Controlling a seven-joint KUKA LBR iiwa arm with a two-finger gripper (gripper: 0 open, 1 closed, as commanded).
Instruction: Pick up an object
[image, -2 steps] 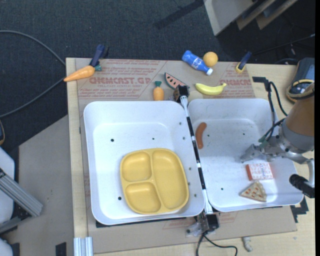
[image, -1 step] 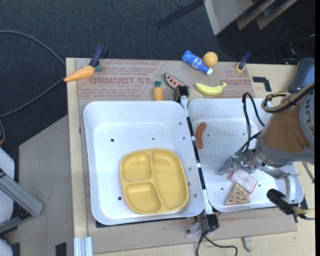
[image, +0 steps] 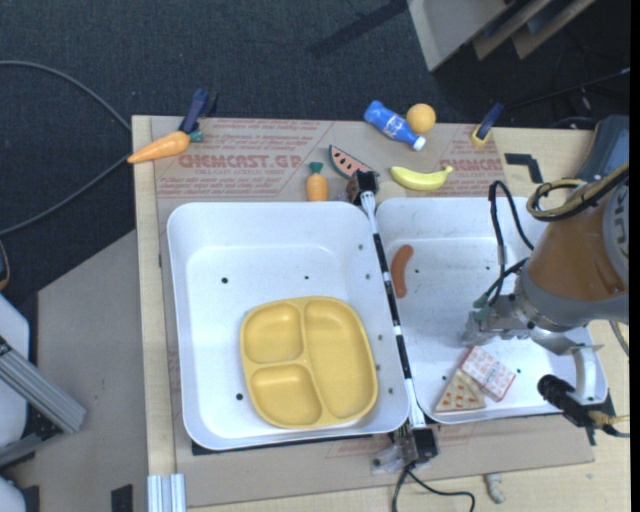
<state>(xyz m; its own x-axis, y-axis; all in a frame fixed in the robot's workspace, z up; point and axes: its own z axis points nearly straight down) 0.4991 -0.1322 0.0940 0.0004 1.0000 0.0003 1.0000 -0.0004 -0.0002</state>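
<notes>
Grey two-finger gripper (image: 484, 325) sits low in the right white bin (image: 440, 225), lower right of frame; whether it is clenched or released cannot be told. Just below it lie a pink-and-white patterned packet (image: 489, 372) and a triangular pizza-slice toy (image: 459, 394). Reddish sausage toy (image: 401, 270) lies well apart, upper left of the gripper.

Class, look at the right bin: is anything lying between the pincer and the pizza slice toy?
Nothing visible lies between them. The pincer hangs over the right white bin, close above the triangular pizza slice toy and the pink-patterned square packet beside it.
</notes>
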